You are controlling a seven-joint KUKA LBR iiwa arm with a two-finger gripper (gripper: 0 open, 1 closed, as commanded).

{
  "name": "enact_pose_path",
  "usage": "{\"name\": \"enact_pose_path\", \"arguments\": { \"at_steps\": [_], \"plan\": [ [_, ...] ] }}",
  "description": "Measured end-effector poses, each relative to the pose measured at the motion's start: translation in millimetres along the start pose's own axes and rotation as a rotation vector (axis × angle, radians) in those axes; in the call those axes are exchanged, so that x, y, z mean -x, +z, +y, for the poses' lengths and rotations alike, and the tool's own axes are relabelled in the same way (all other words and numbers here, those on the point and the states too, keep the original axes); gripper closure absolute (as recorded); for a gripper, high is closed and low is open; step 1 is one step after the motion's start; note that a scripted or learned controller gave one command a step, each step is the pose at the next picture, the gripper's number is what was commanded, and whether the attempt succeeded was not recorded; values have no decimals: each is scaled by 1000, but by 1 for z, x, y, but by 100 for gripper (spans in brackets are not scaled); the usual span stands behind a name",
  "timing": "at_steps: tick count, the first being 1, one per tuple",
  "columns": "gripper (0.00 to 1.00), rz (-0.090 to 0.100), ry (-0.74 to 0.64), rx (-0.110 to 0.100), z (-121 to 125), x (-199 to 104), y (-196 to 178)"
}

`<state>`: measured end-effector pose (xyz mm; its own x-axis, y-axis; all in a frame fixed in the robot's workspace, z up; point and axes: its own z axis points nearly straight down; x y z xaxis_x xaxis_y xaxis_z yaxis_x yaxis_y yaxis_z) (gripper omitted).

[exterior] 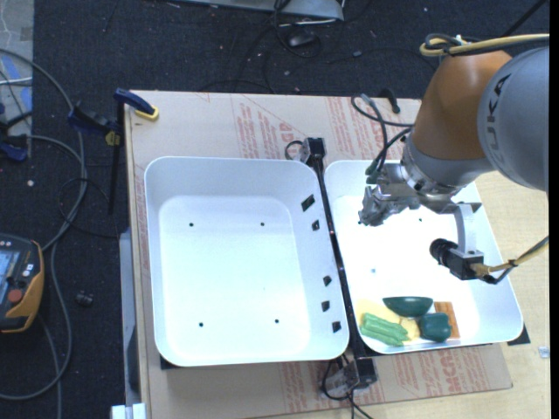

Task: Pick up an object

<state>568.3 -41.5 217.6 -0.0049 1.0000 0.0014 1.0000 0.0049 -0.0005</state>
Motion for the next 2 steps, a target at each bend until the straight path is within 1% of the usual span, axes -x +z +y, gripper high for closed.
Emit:
{"name": "enact_pose_path", "arguments": {
  "at_steps": [1, 2],
  "plan": [
    [100, 0, 0, 0, -2, -56, -2],
    [100, -1, 1, 0, -24, -101, -9]
  ]
}}
